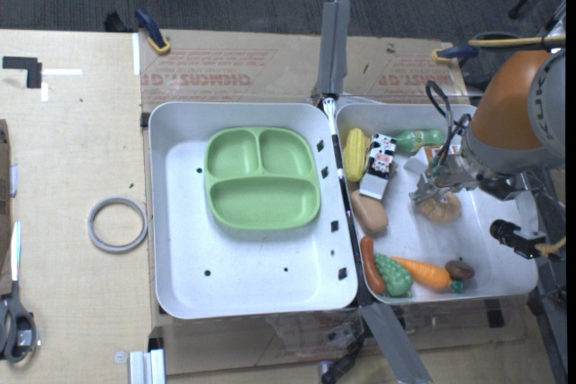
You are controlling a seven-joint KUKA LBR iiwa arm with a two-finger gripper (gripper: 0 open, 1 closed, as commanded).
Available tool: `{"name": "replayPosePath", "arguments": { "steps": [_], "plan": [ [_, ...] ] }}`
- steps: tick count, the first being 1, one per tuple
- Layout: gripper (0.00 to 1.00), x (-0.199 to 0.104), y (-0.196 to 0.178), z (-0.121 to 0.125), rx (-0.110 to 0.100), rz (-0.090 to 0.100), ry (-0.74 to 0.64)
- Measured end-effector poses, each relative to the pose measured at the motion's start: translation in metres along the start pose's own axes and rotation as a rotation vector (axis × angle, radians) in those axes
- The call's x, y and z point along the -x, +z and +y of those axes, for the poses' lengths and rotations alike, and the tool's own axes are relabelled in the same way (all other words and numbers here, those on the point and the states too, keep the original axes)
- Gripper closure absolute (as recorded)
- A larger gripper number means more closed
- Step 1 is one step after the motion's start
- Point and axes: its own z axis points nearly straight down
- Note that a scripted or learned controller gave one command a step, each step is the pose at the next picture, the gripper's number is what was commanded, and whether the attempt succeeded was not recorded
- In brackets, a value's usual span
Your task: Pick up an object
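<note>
My gripper (pixel 436 190) hangs low in the right bin (pixel 477 288), its fingers straddling a tan round toy (pixel 440 209) that lies under the fingertips. The same bin holds a corn cob (pixel 355 153), a black-and-white carton (pixel 379 165), a green vegetable (pixel 418 139), a brown potato-like piece (pixel 369 212), a red sausage (pixel 368 263), a green leafy toy (pixel 393 275), a carrot (pixel 425 272) and a small dark brown piece (pixel 460 269). The fingers look slightly spread, resting over the tan toy rather than lifting it.
The left bin (pixel 180 265) bears a green divided plate (pixel 263 178). A grey tape ring (pixel 118 223) and scissors (pixel 16 324) lie on the bench at the left. A grey divider bar (pixel 334 49) runs between the bins at the back.
</note>
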Motion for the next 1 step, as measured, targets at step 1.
{"name": "replayPosePath", "arguments": {
  "steps": [1],
  "plan": [
    [1.00, -0.0931, -0.0946, 0.0557, 0.004, -0.003, 0.001]
  ]
}}
